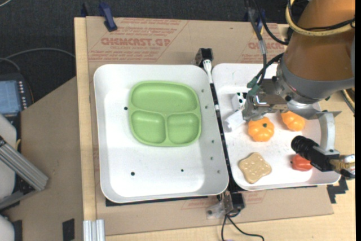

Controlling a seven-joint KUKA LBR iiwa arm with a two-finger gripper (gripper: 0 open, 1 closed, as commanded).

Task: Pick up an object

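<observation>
My gripper hangs over the right bin, near its back left part. Just below it lies a round orange pumpkin-like thing, touching or very close to the gripper's lower end. A second orange piece lies to the right, partly under the wrist. A tan cracker rests near the front of the bin. At the front right a small red piece peeks out. A small white thing with black spots lies left of the gripper, with a white scrap below it.
The left bin holds a green divided plate. A ridge with black clips separates the two bins. The arm's orange and grey body covers the right bin's back right part.
</observation>
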